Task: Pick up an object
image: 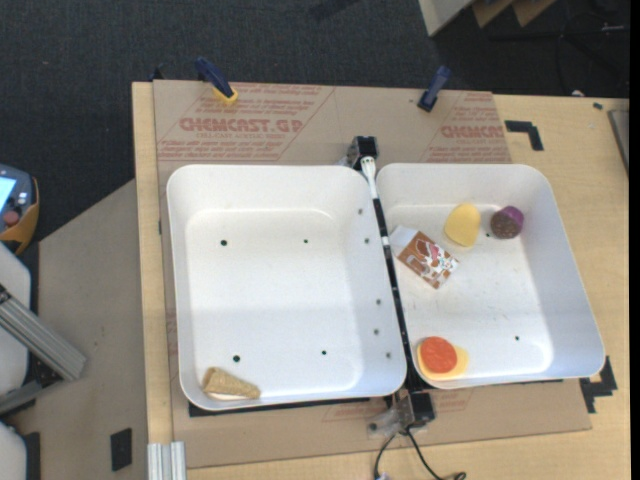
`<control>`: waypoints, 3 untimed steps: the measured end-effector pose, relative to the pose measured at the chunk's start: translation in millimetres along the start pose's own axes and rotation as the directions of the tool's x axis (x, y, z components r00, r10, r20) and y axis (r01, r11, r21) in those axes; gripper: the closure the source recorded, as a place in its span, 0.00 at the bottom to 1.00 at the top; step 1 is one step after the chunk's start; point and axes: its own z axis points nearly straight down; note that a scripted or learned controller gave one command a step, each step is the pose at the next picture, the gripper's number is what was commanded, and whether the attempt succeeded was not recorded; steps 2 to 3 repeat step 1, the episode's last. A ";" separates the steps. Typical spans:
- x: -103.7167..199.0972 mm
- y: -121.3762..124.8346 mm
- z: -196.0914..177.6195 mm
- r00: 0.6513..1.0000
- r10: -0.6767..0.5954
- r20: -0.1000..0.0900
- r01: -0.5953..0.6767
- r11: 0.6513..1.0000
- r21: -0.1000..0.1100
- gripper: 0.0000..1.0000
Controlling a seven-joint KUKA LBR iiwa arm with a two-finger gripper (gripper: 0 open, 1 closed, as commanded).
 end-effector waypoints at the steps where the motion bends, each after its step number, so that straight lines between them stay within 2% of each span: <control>1: 59.4 1.3 152.5 1.000 -0.006 -0.002 0.006 1.000 0.002 1.00; 3: 59.4 1.3 152.5 1.000 -0.006 -0.002 0.006 1.000 0.002 1.00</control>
